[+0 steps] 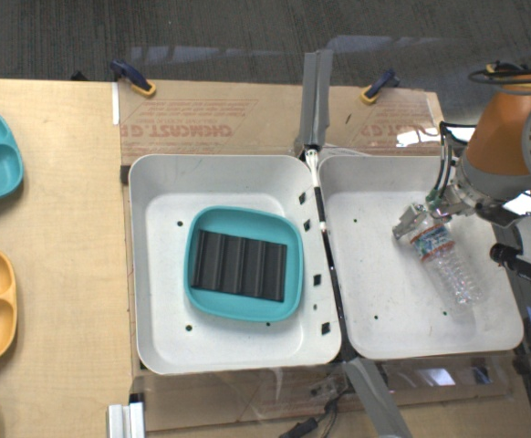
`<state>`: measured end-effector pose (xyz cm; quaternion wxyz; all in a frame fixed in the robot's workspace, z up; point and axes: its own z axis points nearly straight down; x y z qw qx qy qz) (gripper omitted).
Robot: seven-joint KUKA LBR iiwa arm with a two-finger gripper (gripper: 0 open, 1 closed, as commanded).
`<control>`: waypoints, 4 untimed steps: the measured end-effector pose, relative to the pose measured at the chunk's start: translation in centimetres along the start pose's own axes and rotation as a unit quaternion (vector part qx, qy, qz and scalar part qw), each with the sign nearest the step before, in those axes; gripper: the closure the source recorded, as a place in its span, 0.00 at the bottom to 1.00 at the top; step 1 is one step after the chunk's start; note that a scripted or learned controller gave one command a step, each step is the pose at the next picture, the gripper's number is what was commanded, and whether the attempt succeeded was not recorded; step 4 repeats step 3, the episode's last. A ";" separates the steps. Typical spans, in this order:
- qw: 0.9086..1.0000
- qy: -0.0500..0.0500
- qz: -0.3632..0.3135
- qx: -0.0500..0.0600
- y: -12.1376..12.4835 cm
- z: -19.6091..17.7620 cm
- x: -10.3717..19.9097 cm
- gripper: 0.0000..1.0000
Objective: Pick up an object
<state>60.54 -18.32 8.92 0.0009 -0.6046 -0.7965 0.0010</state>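
A clear, crinkled plastic bottle (446, 261) with a red-and-blue label lies tilted in the right bin (375, 327), toward its right side. The gripper (415, 223) sits at the bottle's upper end; whether it grips cannot be told.

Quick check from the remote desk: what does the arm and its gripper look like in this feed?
The arm enters from the right: a rounded orange band above a grey wrist section, with thin dark and green cables running down beside it. The gripper is a small silver-grey metal assembly over the right bin.
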 end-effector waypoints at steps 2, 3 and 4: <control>0.996 0.001 -0.085 0.000 0.1 0.1 -3.2 1.00; 0.997 0.000 -0.083 0.000 3.5 -8.6 5.0 1.00; 0.997 0.000 -0.083 0.000 3.5 -8.6 5.0 1.00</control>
